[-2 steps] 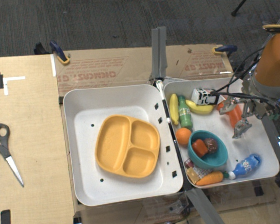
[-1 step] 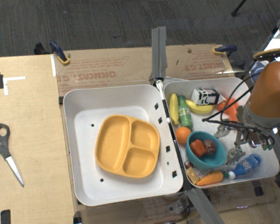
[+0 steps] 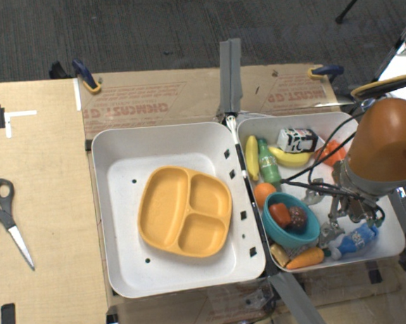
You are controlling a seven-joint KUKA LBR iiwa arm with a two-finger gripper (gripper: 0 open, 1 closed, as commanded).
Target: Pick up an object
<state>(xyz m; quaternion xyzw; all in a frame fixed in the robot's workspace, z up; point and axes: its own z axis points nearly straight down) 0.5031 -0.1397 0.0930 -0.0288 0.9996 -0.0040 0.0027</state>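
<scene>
On the bench before you, two white bins sit side by side, the left bin (image 3: 116, 222) bearing a yellow divided plate (image 3: 185, 211). Your arm (image 3: 387, 142) reaches in from the right over the right bin (image 3: 387, 247), its gripper (image 3: 342, 217) low among the clutter; you cannot tell how it stands. Just left of it, a teal bowl (image 3: 279, 230) holds dark fruit. At the far end lie a banana (image 3: 291, 158) and a green bottle (image 3: 268, 167); near the front edge, a carrot (image 3: 307, 258) and a blue object (image 3: 357, 239). Scissors (image 3: 9, 217) rest far left.
</scene>
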